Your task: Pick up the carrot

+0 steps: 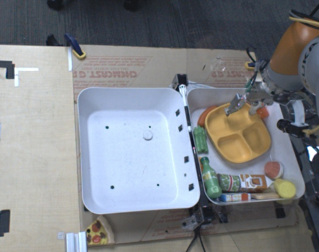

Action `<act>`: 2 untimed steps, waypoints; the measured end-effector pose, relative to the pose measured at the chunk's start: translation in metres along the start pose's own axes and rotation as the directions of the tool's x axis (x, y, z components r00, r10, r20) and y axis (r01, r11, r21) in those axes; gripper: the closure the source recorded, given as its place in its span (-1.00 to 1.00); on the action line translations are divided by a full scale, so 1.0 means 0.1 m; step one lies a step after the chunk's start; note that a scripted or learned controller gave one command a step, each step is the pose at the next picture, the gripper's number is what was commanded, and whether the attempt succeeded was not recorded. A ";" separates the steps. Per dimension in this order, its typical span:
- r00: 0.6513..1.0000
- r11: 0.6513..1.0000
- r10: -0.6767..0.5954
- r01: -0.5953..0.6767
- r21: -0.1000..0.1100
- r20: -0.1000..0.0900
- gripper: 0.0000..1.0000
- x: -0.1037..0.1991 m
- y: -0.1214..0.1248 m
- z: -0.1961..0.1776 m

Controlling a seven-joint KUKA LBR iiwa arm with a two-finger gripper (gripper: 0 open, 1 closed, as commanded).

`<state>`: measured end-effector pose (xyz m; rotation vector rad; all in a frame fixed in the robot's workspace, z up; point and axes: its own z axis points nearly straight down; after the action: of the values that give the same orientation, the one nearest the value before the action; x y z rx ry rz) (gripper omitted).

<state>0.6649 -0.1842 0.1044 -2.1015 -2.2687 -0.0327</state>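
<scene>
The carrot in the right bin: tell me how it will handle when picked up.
The carrot looks like a small, smooth plastic toy, so probably stiff, light, and a bit slippery. Its rounded form suggests it may roll if nudged. It sits wedged between the yellow divided plate and the gripper, so access looks tight.

We observe one fixed camera above the bench (33,156), looking down at a slant on both white bins (91,156); the arm (298,51) enters from the right.

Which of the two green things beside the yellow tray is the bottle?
The lower one, the green bottle, with a red cap and a paper label. The green piece above it is plain, ridged and capless.
</scene>
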 end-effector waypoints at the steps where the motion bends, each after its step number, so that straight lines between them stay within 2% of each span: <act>1: 1.000 1.000 -0.002 0.002 -0.012 0.016 1.00 -0.04 0.02 -0.11; 2: 0.997 0.998 0.052 -0.051 -0.021 0.050 1.00 0.64 -0.42 0.16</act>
<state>0.6180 -0.1234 0.0926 -2.1945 -2.2494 -0.0006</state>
